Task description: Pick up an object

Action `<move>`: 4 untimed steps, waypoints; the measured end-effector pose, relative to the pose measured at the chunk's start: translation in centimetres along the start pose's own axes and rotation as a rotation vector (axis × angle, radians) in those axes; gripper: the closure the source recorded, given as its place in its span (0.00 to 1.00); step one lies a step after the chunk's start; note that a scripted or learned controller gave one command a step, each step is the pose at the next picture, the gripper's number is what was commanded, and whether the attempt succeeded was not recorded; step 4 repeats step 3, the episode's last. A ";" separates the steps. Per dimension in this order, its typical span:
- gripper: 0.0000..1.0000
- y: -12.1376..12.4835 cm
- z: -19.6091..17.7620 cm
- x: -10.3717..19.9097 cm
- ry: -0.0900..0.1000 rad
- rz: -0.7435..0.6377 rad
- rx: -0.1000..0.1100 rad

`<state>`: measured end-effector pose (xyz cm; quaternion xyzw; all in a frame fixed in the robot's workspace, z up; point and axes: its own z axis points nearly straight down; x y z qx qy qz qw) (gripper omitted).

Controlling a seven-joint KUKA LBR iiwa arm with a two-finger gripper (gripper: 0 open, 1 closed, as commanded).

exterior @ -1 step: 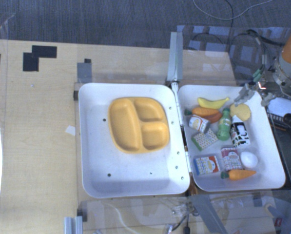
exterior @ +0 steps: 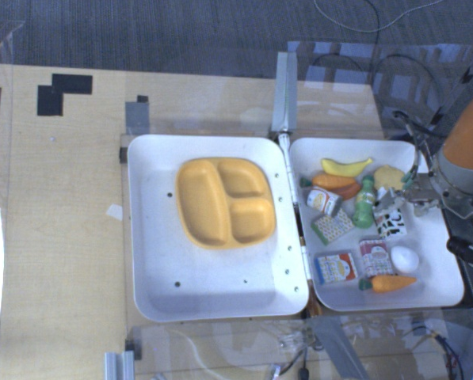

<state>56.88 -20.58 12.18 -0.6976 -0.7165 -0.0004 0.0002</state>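
We see the arm [exterior: 467,145] cut off by the right edge of the frame, its orange band showing at the upper right. The gripper [exterior: 406,190] hangs over the right side of the right bin [exterior: 450,287], and we cannot tell whether it is open or closed, or whether it touches anything; the metal parts blur together there.

The left bin [exterior: 153,236], at centre frame, holds a yellow tray [exterior: 224,202] with three compartments. The right bin is crowded. Along its top lie a banana [exterior: 345,165] and, just right of it, a pale yellow lump [exterior: 388,176] partly hidden by the gripper. Below the banana is a carrot [exterior: 337,184], then a small can [exterior: 323,201] and a green bottle [exterior: 365,204]. A black-and-white carton [exterior: 391,223] sits just beside the gripper. Lower down are a checked packet [exterior: 332,227], a blue box [exterior: 336,267], a red packet [exterior: 375,257], a white egg [exterior: 405,258] and a second carrot [exterior: 390,283] near the bottom rim.
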 end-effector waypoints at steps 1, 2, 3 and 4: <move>0.00 2.6 2.9 3.1 -0.009 -0.178 -0.015; 1.00 3.0 1.7 3.0 -0.014 -0.177 -0.025; 1.00 5.6 -10.4 8.4 -0.001 -0.234 -0.005; 1.00 5.6 -10.4 8.4 -0.001 -0.234 -0.005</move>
